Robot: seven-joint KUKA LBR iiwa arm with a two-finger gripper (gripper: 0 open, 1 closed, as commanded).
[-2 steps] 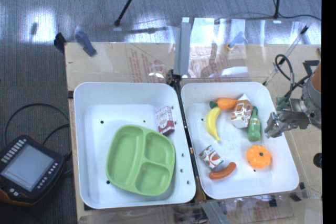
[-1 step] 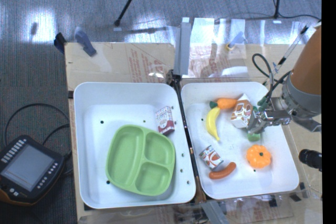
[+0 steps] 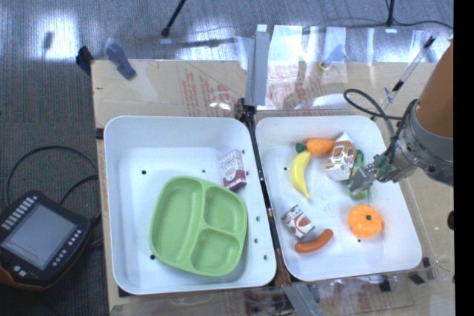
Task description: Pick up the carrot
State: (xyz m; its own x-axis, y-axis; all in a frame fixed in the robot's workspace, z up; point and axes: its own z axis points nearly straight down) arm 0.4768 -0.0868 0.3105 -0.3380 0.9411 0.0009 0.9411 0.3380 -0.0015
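Camera view shows the carrot (image 3: pixel 321 146) at the right bin's (image 3: pixel 337 271) 12 o'clock side, long axis lying 9-to-3. It lies toward 10 o'clock from the claw (image 3: pixel 361 182), near; claw opening I cannot tell.

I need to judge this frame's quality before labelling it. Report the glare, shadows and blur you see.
In the camera view, strong window glare streaks the grey floor and the shiny taped cardboard behind the two bins; the right white plastic bin shows soft shadows under the orange toy carrot and the round orange toy pumpkin; the gripper looks slightly blurred, and the whole image is soft.
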